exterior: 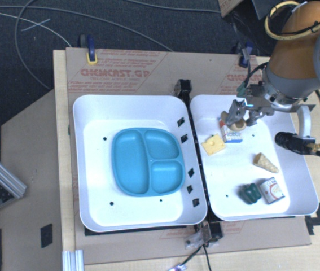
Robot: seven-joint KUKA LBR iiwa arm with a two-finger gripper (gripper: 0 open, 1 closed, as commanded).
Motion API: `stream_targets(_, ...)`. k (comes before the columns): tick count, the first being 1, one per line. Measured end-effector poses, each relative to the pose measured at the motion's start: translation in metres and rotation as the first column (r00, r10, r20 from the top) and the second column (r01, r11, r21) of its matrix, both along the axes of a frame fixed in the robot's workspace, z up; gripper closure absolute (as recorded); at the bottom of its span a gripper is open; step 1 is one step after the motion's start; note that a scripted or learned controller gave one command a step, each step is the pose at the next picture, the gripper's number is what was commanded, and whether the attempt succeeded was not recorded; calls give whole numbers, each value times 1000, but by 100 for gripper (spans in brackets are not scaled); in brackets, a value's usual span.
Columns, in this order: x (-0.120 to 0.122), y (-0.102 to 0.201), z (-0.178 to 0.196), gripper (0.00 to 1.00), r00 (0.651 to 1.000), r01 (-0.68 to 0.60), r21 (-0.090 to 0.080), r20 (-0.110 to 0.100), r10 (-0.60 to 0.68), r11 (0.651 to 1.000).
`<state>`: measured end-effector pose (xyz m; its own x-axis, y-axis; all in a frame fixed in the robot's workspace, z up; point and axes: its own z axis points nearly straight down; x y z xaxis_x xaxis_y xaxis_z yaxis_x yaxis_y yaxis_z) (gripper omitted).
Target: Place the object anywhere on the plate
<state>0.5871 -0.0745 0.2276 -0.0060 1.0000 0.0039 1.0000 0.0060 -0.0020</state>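
Status for you: nothing is on the plate (147, 161) yet; the blue three-compartment plate sits bare in the left bin (92, 151), all the loose items are in the right bin (295, 199), so the whole carry and drop are still ahead.

The tool (236, 119) hangs low over the far-left part of the right bin, right above a small upright bottle (234, 134) with a tan cap and a red-and-blue label; my read is that the bottle is the object being gone for, but that's a judgement; you can't confirm contact from this slant. I cannot tell if the tool is spread or closed; its dark metal overlaps the bottle's top and hides the detail; so don't count it as a grasp.

How the bottle looks: short, standing on its base, cap uppermost, label facing the camera; small footprint, so I'd expect it to tip easily if nudged off-centre.

Neighbours to watch: a yellow cheese wedge (214, 145) just beside the bottle on its left, close enough to get bumped; a pale tan wedge (266, 163) further toward the right; a dark green piece (250, 193) touching a small can (272, 189) near the front edge; all well apart from the plate.

Left to do: secure the bottle, lift, cross the divider between bins, release over any plate compartment.
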Motion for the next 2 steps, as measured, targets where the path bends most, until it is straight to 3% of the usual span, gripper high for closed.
stream_targets(2, -24, 104, -18, 100, 1000, 1, -1, -2, -1, 1000)
